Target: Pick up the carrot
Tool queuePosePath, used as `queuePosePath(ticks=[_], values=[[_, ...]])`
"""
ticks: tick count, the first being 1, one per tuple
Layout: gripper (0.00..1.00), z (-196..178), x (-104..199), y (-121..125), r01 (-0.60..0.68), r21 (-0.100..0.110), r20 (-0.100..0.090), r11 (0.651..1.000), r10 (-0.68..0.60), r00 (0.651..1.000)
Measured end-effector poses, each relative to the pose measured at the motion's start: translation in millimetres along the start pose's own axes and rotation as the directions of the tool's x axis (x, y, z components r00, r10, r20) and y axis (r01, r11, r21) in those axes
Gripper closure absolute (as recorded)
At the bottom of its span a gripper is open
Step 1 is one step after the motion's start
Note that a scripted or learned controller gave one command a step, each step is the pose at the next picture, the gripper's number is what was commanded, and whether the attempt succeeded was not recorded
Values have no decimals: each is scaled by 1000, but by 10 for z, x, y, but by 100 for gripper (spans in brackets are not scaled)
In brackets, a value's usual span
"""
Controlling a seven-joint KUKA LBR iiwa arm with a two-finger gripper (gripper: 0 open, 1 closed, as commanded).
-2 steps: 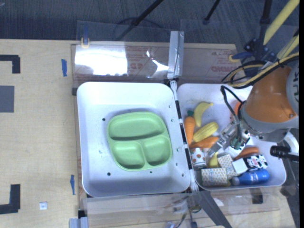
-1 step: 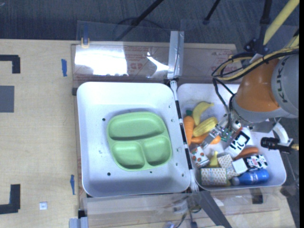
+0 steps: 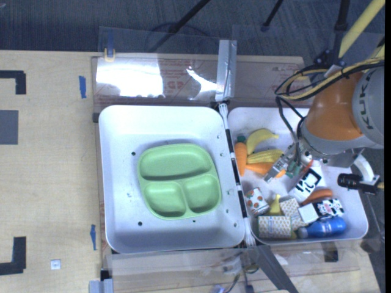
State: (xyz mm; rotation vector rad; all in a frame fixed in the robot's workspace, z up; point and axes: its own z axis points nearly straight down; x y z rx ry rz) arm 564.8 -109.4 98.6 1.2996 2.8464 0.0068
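From the overhead camera, the table (image 3: 43,182) carries two white bins side by side. The left bin (image 3: 116,133) holds a green divided plate (image 3: 179,180). The right bin (image 3: 360,224) is crowded with toys. The carrot (image 3: 241,158) lies along that bin's left wall, its green top pointing away from the camera, just beside a yellow banana (image 3: 264,138). The grey arm with its orange band (image 3: 333,112) reaches in from the right, and the tool (image 3: 287,165) hangs low over the middle of the right bin, right of the carrot and apart from it. Whether the tool is spread or pressed together cannot be told. A blue bottle (image 3: 324,227) lies near the bin's front edge.
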Motion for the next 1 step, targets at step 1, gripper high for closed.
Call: queuePosePath(ticks=[1], values=[[100,-1408,121,437,11,7,-7,1000,-11,1000]])
